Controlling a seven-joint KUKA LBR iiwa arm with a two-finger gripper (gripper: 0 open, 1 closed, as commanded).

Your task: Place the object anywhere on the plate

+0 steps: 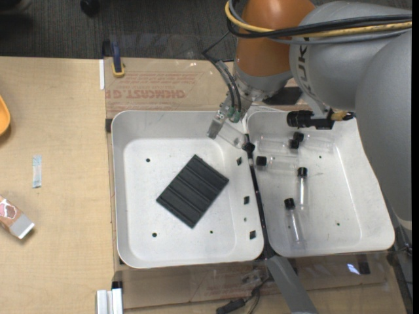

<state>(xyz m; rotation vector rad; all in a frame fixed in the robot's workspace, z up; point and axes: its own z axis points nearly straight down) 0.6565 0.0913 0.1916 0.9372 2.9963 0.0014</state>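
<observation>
Bench (pixel 52 110) of pale wood ran across the left, with dark grey carpet (pixel 163 12) beyond its far edge. A sheet of cardboard (pixel 157 87) lay under the two white bins. Its red lettering was reversed and seemed to read CHEMCAST. Black letters on the arm (pixel 353 51), partly hidden by cables, looked like KU. A blue clamp (pixel 115 57) stood at the cardboard's far left corner. On the bare wood to the left lay a small silver strip (pixel 36 172), and nearer, a wrapped bar (pixel 14 218).

The left bin (pixel 131 241) held the plate (pixel 193 191), a dark ribbed rectangle lying flat near the middle. Its long axis ran on a diagonal from near left to far right, and the ribs followed that line.

The right bin (pixel 366 201) held several clear tubes with black caps. One tube (pixel 301 187) lay about mid-bin, its axis running near to far with the cap at the far end. A second tube (pixel 293 222) lay just nearer, almost parallel and also capped at its far end. More sat close to the far rim, too jumbled to read. None touched the plate.

The gripper (pixel 229 120) hung over the far rim where the bins met. Whether it was parted or closed on anything could not be told.
</observation>
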